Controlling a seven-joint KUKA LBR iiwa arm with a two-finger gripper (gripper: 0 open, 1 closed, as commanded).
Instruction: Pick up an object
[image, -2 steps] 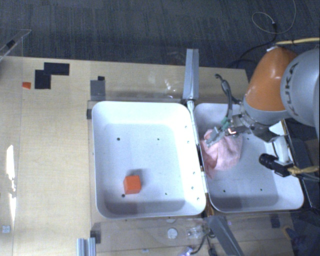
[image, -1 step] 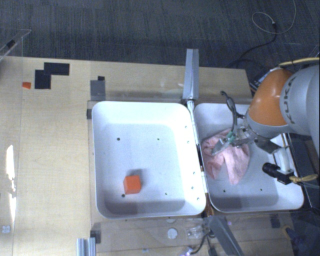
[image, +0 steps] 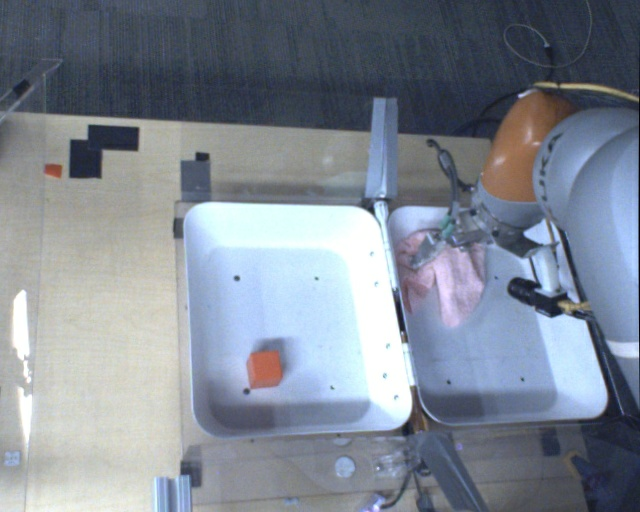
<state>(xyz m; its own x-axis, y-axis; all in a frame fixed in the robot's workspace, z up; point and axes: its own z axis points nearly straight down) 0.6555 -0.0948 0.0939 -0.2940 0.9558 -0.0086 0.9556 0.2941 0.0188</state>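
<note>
Camera view: spotted two white bins side by side on the bench (image: 100, 350). Found an orange cube (image: 265, 369) in the left bin (image: 300, 290), near its front-left corner, sitting flat on the floor, well apart from everything else. Saw a pink cloth (image: 458, 285) in the right bin (image: 520, 370), bunched up near the back-left corner, close to the wall shared with the other bin. Noticed the arm (image: 590, 190) reaching in from the right, orange band (image: 520, 150) over the back edge of the right bin. Caught the gripper (image: 443, 240) right at the top of the cloth, touching or at least overlapping it from this angle. Honestly couldn't tell the claw's state: too small and too tangled up with the pink fabric to call it spread, pressed together, or pinching. Couldn't tell either whether the cloth was lifted or just heaped. Also saw a black shape (image: 100, 148) and a tiny orange tag (image: 53, 171) at the bench's back-left corner.
</note>
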